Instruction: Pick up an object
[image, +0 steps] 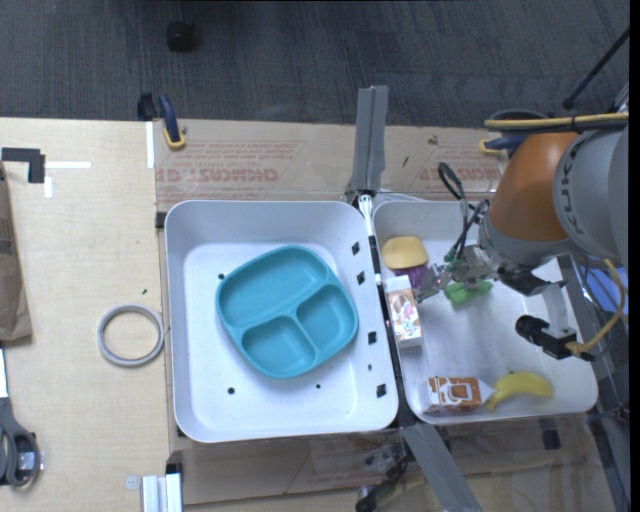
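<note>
**Gripper low in a crowded corner of the right bin**

The grey arm's two-finger gripper (455, 275) is down in the right-hand shallow white bin (520, 395), at its upper left part, just beside a small green object (468, 292). Whether anything sits between the fingers, or how they stand, I cannot tell; the wrist and cabling hide the tips.

The candidates lie close together there: a round yellow-topped item over something purple (405, 255) and a slim white carton with pink print (404, 312), both near the bin's left wall. A brown-and-white carton (453, 394) and a yellow banana (520, 386) lie well apart, near the front edge. The left bin (190, 330) bears a teal three-compartment plastic tray (287, 310).

The risk is crowding: closing here could catch two items, nudge the carton against the wall, or pinch the green object off-centre so it slips on lifting
</note>
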